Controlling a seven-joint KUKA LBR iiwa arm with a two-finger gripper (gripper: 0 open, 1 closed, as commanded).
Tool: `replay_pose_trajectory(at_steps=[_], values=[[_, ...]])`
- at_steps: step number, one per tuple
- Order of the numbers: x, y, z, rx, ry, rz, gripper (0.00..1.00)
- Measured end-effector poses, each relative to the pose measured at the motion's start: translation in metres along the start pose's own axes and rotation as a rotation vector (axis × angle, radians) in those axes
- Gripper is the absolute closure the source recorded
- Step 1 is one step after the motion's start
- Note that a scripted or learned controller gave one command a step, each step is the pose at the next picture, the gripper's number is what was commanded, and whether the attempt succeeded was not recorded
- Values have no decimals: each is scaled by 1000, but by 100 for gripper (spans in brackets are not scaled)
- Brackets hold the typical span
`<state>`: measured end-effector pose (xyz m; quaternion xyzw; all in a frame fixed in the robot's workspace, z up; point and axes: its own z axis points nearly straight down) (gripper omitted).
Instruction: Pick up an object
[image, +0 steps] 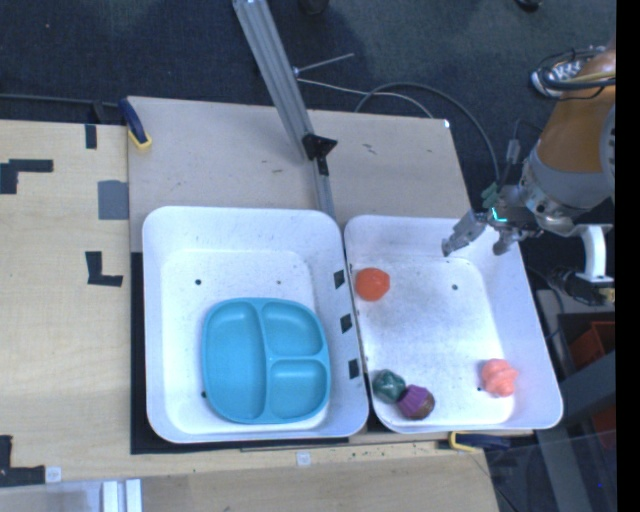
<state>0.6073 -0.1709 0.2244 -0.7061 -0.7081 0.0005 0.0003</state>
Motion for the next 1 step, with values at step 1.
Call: replay_pose_trajectory(at_steps=[1], values=[[2, 1, 43, 4, 0, 1, 0]])
